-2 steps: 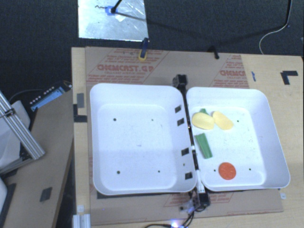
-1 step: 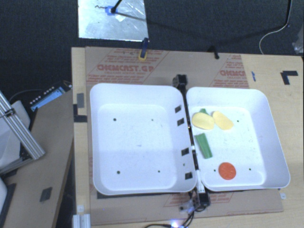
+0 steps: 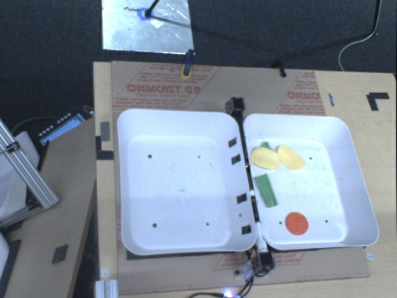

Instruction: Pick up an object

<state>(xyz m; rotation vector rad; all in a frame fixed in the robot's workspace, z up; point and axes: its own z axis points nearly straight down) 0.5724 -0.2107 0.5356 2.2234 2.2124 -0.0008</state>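
Note:
The right bin (image 3: 347,160) holds a few small objects. Two yellow rounded pieces lie side by side near its left wall: one (image 3: 265,158) on the left, one (image 3: 291,158) on the right. A small green bit (image 3: 266,146) peeks out behind the left yellow piece. A green stick (image 3: 266,189) lies below them, running towards the front. An orange-red disc (image 3: 296,223) rests near the front of the bin.
The left bin (image 3: 142,129) sits beside the right one, joined by a black clip strip (image 3: 244,179). Both rest on a cardboard sheet (image 3: 167,85). A shiny metal plate (image 3: 147,16) lies behind. Aluminium framing (image 3: 25,172) stands at the left.

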